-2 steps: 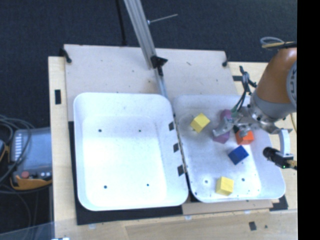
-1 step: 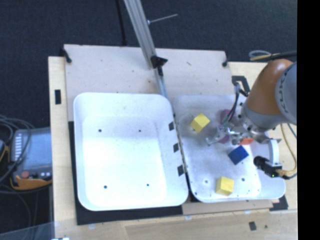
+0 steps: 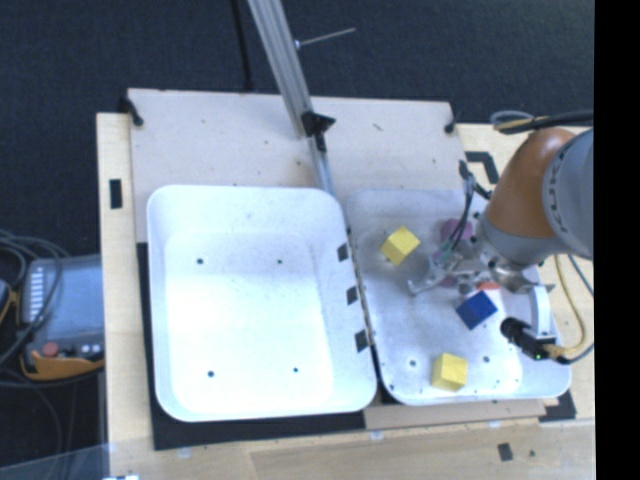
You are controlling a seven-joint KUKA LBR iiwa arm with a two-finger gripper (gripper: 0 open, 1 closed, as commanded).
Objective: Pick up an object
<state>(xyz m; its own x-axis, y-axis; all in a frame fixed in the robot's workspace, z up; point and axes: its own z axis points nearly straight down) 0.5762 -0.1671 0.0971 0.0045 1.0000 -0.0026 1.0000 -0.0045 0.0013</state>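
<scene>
The blue block [image 3: 477, 309] lies on the floor of the right bin [image 3: 400, 378], and it is the landmark for everything else here. The pincer [image 3: 447, 272] hangs just up and to the left of the blue block, at the end of the grey arm [image 3: 535, 203] with its orange band, which looms above and to the right of the block. Whether the pincer is spread or pressed together I cannot tell; the metal parts blur into the bin floor, and nothing shows pinched in it.

Two yellow blocks share the bin: one [image 3: 400, 245] up and to the left of the blue block, beyond the pincer, the other [image 3: 449, 371] below it and slightly left, near the bin's lower rim. The left bin [image 3: 250, 200] sits well to the left of the blue block.

By its look, the blue block is a small rigid cube, probably light, with flat faces that should not crush or bend. The surfaces may be smooth, so a grip on two opposite flat faces, near their middle, seems safest; a hold on corners would likely let it twist out.

It has no clear long axis, being about as wide as deep. It sits turned on the bin floor, corners toward the bin's walls, so the pincer would need to rotate to meet its faces squarely
</scene>
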